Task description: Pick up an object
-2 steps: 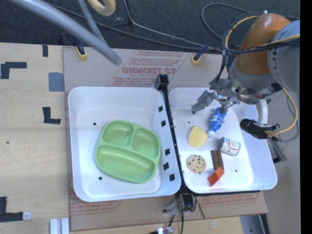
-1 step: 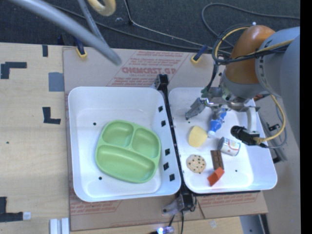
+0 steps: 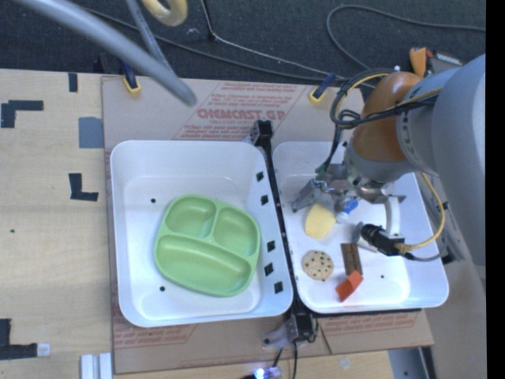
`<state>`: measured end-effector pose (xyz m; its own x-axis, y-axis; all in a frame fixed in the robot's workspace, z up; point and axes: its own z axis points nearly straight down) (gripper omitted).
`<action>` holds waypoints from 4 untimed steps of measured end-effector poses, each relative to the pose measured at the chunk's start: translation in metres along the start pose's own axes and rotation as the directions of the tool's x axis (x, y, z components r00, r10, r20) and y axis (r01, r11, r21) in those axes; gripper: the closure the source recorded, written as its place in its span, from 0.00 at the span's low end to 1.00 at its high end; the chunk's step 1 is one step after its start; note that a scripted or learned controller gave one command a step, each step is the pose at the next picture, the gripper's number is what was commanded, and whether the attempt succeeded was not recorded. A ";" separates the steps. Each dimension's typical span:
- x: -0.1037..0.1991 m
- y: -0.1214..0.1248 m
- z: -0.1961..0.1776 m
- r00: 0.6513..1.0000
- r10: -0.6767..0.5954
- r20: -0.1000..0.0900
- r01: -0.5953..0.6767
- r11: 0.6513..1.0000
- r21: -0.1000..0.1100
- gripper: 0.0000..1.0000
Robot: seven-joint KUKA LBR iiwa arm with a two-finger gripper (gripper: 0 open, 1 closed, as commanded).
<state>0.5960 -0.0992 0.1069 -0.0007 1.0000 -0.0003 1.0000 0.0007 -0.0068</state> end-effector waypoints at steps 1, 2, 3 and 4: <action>0.001 0.000 0.023 1.000 -0.001 0.001 0.001 1.000 -0.006 0.00; 0.001 0.001 0.011 1.000 -0.002 0.002 0.002 1.000 -0.008 1.00; 0.005 0.011 -0.042 1.000 -0.001 0.000 0.001 1.000 -0.010 1.00; 0.009 0.008 -0.086 1.000 -0.001 0.000 0.001 1.000 -0.009 1.00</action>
<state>0.6041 -0.0901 0.1928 -0.0015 1.0000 -0.0004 1.0000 0.0015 0.0020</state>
